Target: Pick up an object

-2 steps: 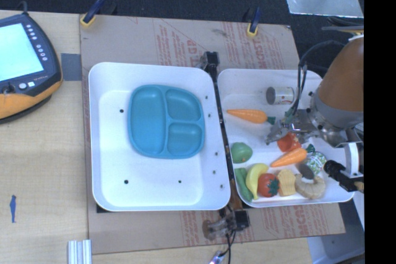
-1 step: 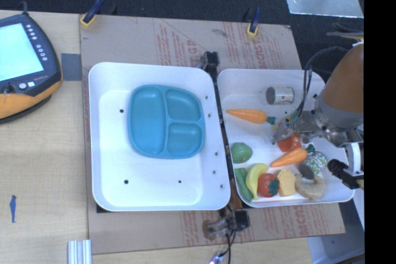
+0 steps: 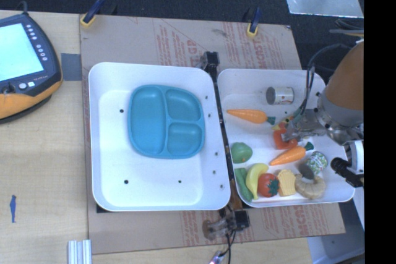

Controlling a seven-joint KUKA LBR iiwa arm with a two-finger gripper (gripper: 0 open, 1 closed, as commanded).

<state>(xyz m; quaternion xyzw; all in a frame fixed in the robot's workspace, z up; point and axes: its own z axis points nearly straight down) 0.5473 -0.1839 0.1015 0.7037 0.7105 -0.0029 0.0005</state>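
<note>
Arm (image 3: 346, 86) low, hand (image 3: 296, 128) down

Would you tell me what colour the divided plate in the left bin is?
Light blue; the divided plate shows plainly in the camera view.

Light blue plate (image 3: 166, 121) in white left bin (image 3: 105, 133); 2 orange carrots (image 3: 247, 115), green-ended.

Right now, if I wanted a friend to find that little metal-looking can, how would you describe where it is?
Look at the right white bin, the one crowded with toy food. Near its far edge, above the upper carrot, lies a small silver can on its side. It is the only grey, metallic item there; everything around it is brightly coloured.
</note>
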